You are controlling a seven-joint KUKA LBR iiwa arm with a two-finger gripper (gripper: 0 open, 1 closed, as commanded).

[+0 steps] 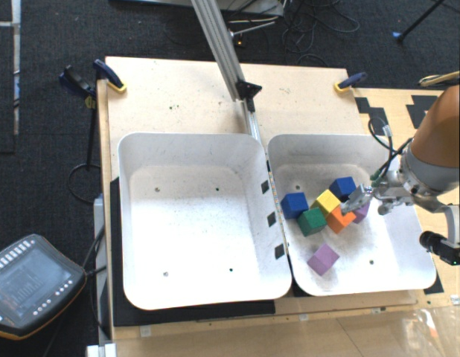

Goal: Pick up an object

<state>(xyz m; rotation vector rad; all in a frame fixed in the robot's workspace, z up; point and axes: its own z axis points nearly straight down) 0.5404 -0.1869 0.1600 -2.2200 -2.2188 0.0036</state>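
- We read the target as the block cluster in the right bin point(409, 259): blue cube point(294, 204), green point(312, 221), yellow point(328, 201), orange point(338, 219), a second blue point(343, 187), all touching or nearly so, near the bin's middle.
- A purple cube point(323, 259) sits alone, apart from the cluster, toward the bin's near edge. We'd judge it the cleaner grasp: free space on every side.
- Another purple block point(359, 213) is half hidden, right beside orange, under the tool.
- Gripper point(358, 199) sits low at the cluster's right edge, over orange and the hidden purple. We can't tell whether the fingers are apart or together; too small and cluttered. Nothing visibly held.
- Packed blocks look risky to us: little room for fingers between neighbours, so a push is as likely as a grip.
- Arm comes in from the right, wrist over the bin's right side.
- Left bin point(133, 199) is beside the right one, walls touching.
- Both bins rest on a speckled tabletop point(185, 88), clamped at the far corners point(109, 75) point(350, 81).
- A metal strut point(219, 36) slants down to the seam between the bins.
- Dark floor around, cables at the far side, a pendant point(29, 285) at the near left.
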